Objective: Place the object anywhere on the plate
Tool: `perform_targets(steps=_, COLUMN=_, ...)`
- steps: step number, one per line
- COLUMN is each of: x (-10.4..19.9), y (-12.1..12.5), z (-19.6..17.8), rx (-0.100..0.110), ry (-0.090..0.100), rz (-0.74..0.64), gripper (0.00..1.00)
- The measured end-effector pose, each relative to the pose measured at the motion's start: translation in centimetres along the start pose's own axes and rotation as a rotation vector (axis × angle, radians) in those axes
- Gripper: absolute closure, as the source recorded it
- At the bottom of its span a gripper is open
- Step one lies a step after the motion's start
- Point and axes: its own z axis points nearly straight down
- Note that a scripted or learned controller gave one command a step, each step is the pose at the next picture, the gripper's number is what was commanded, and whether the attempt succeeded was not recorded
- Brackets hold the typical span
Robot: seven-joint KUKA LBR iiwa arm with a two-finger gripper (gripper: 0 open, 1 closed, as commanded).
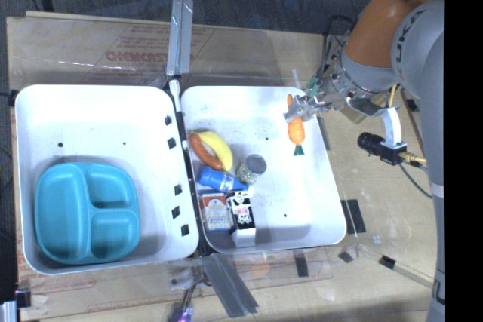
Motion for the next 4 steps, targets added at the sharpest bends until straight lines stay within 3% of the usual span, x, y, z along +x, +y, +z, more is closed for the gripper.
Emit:
perform_targets(steps=1, x=6.2, y=5.6, z=4.0, rx=0.001, ry=0.000, rz=0.153, gripper=1.00)
perform_targets(steps=2, x=14.5, y=6.9, z=1.8, rx=0.002, ry=0.001, rz=0.037, gripper=1.00)
perform_targets(steps=3, x=24.7, y=2.0, z=1.9, rx=0.003, ry=0.000, rz=-0.073, gripper=1.00)
perform_targets(steps=4, x=30.6, y=-1.4, z=1.9, rx=0.004, ry=0.001, rz=-0.335, gripper=1.00)
